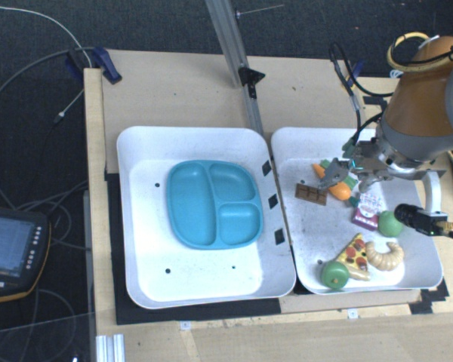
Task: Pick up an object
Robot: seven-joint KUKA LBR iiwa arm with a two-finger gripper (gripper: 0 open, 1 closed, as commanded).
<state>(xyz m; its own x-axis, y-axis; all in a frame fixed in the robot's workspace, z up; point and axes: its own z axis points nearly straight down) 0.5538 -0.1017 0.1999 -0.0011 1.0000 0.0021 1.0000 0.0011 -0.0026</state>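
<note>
A pale wooden tabletop (pixel 181 81) sits on dark carpet strewn with cables, carrying two shallow white bins side by side. The left bin (pixel 140 277) holds a blue divided plate (pixel 214 204); the right bin (pixel 287 145) holds the toys: a brown chocolate bar (pixel 312 194), an orange piece (pixel 340 191), a pink packet (pixel 368 208), a green ball (pixel 390 224), a pizza slice (pixel 353 253), a croissant (pixel 385 256) and a green apple (pixel 334 274). The arm reaches in from the right, and the gripper (pixel 346 173) hangs low over the upper cluster, just beside the orange piece (whether its grip is spread or closed I cannot tell from this angle). Nothing looks lifted, so this seems the approach step; the next move likely calls for settling squarely over one item, closing, then rising.
</note>
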